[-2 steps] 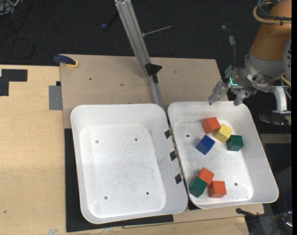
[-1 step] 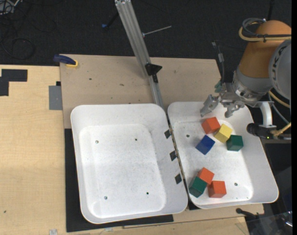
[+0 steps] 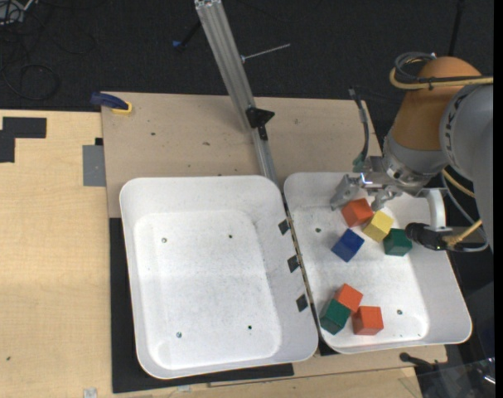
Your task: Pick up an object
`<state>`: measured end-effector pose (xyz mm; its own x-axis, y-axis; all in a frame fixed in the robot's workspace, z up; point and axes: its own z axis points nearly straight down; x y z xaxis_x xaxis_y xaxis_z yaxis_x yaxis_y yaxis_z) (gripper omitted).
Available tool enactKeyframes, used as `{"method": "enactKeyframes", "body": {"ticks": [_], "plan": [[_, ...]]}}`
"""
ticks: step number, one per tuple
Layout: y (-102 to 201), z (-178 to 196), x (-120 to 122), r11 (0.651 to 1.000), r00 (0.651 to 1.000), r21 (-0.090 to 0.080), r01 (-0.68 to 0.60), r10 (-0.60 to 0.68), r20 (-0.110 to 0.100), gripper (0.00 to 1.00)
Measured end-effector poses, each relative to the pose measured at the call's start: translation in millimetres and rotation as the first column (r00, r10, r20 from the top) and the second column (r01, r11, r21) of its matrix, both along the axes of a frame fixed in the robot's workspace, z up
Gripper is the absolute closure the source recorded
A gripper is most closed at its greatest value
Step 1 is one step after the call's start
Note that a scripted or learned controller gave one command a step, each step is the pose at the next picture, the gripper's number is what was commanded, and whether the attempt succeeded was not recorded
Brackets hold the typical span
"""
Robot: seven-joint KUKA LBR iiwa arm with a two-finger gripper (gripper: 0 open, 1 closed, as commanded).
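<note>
One arm bent low over right bin (image 3: pixel 450 317), hand (image 3: pixel 360 191) spread open above orange cube (image 3: pixel 356 212)

arm (image 3: pixel 471 131) cut off at right

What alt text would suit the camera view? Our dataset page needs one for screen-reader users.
A grey and orange robot arm reaches in from the right, its gripper poised over an orange block in the right bin. That bin also holds yellow, blue, green and more orange and green blocks; the left bin sits beside it.
</note>
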<state>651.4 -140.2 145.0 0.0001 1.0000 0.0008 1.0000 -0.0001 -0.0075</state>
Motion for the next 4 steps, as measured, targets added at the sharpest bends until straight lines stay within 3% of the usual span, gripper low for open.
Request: {"method": "enactKeyframes", "body": {"ticks": [1, 2, 3, 4], "plan": [[-3.9, -23.7, 5.8, 1.000, 1.000, -0.010, 0.004, -0.003, 0.027, 0.00], [-3.4, -14.3, 6.2, 1.000, 1.000, -0.006, 0.006, -0.006, 0.027, 1.00], [-0.7, 31.1, 1.3, 1.000, 1.000, -0.001, 0.003, -0.003, 0.010, 1.00], [-2.1, 73.7, 1.9, 1.000, 1.000, -0.001, -0.001, 0.001, 0.011, 1.00]]}}
